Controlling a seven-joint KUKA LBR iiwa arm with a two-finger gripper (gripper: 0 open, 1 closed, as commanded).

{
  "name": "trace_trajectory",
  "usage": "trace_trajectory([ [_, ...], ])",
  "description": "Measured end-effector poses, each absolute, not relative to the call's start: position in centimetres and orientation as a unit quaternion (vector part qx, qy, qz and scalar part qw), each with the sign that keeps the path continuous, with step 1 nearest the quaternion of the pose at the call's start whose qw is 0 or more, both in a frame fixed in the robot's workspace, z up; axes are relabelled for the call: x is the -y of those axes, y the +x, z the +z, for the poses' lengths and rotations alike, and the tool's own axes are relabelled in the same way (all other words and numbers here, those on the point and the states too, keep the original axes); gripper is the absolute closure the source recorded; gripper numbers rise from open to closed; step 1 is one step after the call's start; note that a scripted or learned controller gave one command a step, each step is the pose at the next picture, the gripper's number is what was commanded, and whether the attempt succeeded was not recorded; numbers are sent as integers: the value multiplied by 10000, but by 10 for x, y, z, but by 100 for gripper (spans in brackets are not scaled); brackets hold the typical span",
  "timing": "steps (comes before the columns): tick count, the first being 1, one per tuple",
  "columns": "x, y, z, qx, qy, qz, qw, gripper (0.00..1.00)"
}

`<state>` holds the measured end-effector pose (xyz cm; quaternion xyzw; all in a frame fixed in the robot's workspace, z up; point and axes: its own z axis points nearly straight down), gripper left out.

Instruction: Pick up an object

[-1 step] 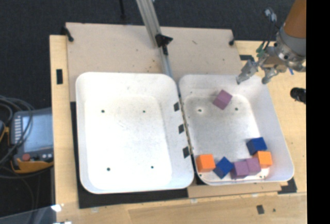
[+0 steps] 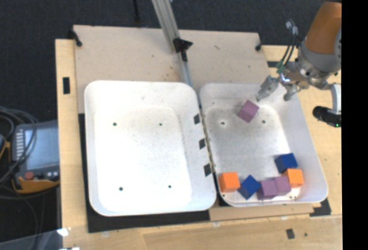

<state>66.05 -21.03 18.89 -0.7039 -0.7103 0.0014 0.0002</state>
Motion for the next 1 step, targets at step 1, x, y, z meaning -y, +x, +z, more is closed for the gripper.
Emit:
trace_trajectory([
  [1, 208, 668, 133, 7094, -7048, -3, -20, 0],
])
